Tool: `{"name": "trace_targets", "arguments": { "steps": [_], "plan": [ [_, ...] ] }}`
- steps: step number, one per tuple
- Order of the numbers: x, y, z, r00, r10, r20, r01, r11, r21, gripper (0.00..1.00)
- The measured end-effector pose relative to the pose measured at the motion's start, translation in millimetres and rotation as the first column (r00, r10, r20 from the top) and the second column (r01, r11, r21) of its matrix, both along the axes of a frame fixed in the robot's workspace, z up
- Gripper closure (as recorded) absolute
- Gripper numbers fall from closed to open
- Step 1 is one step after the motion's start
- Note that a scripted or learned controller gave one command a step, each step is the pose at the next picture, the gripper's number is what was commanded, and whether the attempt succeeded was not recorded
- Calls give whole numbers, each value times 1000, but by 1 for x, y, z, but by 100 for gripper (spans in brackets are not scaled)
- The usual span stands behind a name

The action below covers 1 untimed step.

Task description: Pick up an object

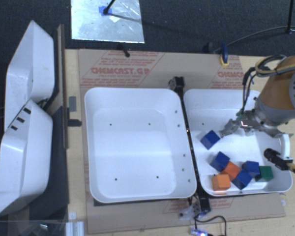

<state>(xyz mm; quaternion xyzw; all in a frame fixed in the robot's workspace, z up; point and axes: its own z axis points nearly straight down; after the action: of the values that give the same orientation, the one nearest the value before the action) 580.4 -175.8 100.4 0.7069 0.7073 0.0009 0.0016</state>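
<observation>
Nothing is picked yet. The gripper [232,127] hangs in the right bin [206,101], just right of a lone blue block [210,139]; its grip state I cannot tell.

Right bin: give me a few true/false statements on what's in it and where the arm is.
1. All the blocks lie in the right bin. True.
2. One blue block sits apart from the cluster, nearer the gripper. True.
3. The green block is in the left bin. False: it lies in the right bin, near that bin's lower right corner.
4. There are two orange blocks, close together in the cluster. True.
5. The gripper is over the left bin. False: it is over the right bin, just right of the lone blue block.
</observation>
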Motion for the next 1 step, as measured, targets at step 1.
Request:
{"name": "trace_targets", "arguments": {
  "steps": [1],
  "plan": [
    [0,0,9,1000,-1,-1,1,1000,0,100]
  ]
}}
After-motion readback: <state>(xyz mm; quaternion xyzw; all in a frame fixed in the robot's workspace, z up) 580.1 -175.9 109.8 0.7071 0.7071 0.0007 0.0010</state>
